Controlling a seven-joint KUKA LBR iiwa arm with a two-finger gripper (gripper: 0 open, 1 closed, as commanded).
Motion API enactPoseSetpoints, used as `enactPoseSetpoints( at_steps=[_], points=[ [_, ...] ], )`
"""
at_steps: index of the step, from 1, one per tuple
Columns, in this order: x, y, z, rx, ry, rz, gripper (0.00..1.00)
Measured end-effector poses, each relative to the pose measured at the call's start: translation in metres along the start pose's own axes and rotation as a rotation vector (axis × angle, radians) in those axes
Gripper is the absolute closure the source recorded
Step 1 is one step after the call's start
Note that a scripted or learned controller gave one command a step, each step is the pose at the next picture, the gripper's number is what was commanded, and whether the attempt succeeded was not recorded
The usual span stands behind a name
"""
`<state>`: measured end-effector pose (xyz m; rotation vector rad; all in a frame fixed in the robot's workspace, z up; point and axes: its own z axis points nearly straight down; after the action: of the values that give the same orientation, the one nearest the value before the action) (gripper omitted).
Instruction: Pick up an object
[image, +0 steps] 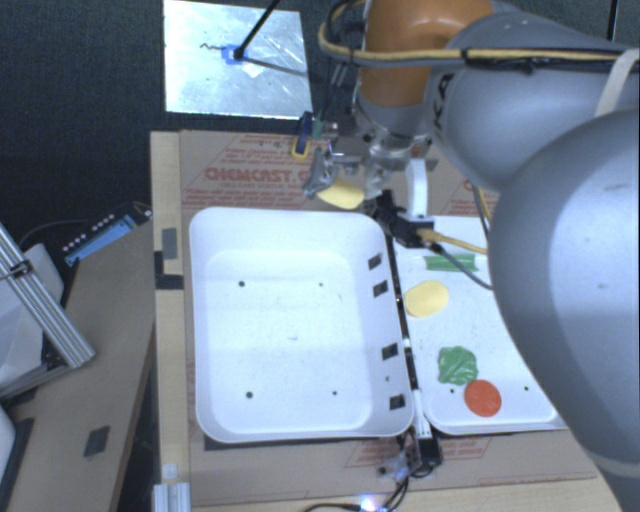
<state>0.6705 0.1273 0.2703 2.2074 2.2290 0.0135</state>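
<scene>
The arm (540, 190) hides the right bin's (520, 405) far right part. The gripper (345, 185) is clenched on a pale yellow piece (342, 196), held above the far edge of the left bin (290, 330).

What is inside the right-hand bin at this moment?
The right bin holds a yellow piece, a green strip, a leafy green piece and an orange-red round piece. The arm covers its right side, so anything there is hidden.
</scene>
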Motion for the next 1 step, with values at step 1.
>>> enactPoseSetpoints(
  at_steps=[1],
  points=[
    [0.0214,-0.0025,0.0545,0.010,-0.003,0.004,1.00]
  ],
)
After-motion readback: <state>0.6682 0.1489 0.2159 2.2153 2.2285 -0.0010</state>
